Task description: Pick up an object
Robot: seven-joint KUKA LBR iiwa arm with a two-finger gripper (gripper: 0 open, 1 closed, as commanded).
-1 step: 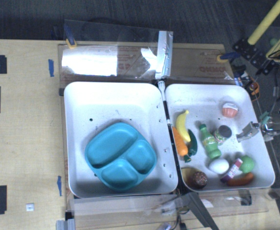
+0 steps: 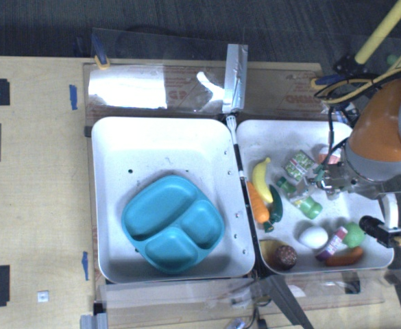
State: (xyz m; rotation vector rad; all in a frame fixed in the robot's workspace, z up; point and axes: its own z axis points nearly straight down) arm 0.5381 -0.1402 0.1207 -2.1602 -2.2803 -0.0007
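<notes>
many small items crowd the right bin (image 2: 255,132); hand (image 2: 329,177) low by the green bottle (image 2: 308,206), grip state unclear. risk: nudging neighbours, pinching two, or closing on nothing.

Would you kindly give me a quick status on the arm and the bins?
Gripper low over right bin, among the toy food. Nothing seen held. Banana and carrot at bin's left wall. Blue tray in left bin.

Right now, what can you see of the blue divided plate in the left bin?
The blue divided plate is a glossy, plastic-looking turquoise dish with rounded corners and raised ridges splitting it into three compartments, which hold nothing visible. It lies flat and right side up, turned at an angle, on the floor of the left bin, toward the near edge. Nothing else touches it.
</notes>
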